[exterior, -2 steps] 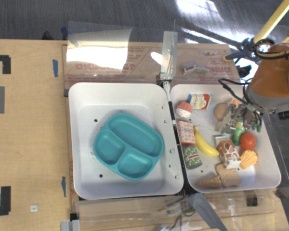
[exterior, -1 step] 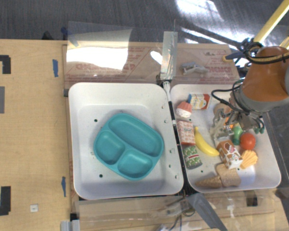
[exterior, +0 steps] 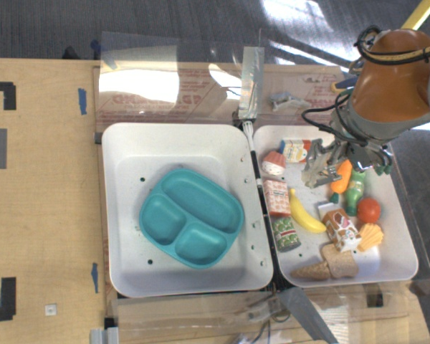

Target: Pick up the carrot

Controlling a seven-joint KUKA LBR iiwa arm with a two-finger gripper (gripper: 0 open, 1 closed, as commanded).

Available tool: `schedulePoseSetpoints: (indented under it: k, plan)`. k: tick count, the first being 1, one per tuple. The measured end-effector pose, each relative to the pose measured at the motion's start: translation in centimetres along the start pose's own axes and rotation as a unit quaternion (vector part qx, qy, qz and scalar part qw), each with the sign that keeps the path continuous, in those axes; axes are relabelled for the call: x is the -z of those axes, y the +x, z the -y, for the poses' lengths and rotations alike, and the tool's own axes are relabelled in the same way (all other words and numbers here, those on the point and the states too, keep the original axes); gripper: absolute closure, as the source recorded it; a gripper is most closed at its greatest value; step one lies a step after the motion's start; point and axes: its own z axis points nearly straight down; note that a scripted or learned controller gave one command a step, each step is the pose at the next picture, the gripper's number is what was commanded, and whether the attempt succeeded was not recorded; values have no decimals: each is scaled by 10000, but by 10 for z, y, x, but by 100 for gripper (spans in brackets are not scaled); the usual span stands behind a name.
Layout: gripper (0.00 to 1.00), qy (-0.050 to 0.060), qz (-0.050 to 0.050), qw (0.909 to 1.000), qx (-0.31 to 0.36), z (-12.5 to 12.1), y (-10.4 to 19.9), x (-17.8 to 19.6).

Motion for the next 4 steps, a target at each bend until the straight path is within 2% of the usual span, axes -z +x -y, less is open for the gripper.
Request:
schedulePoseSetpoints:
  k: [1,3,4]
  plan:
    - [100,-15,-20,10000,-22,1,1,4]
    - [100,-18,30,10000,-37,1,-4,20]
    - [100,-26,-48,9736,2283,0,64,72]
